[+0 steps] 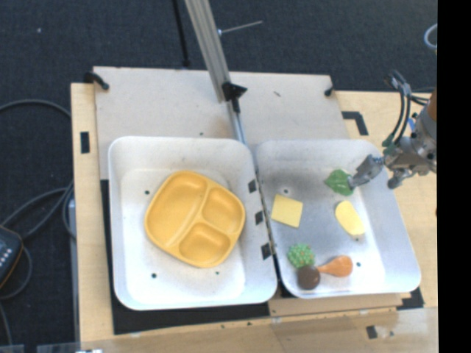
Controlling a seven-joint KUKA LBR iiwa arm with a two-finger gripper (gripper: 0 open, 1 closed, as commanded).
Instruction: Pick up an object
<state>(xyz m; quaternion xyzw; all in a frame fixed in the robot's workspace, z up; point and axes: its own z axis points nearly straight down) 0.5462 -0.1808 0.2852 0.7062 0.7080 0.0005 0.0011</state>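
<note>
My gripper point(384, 172) is open over the right bin's point(397, 226) far edge, one finger just beside a green leaf toy point(338, 182). It holds nothing. I cannot see any writing on the toys.

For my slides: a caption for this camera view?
Gripper by a green toy in the right bin; yellow tray in the left.
</note>
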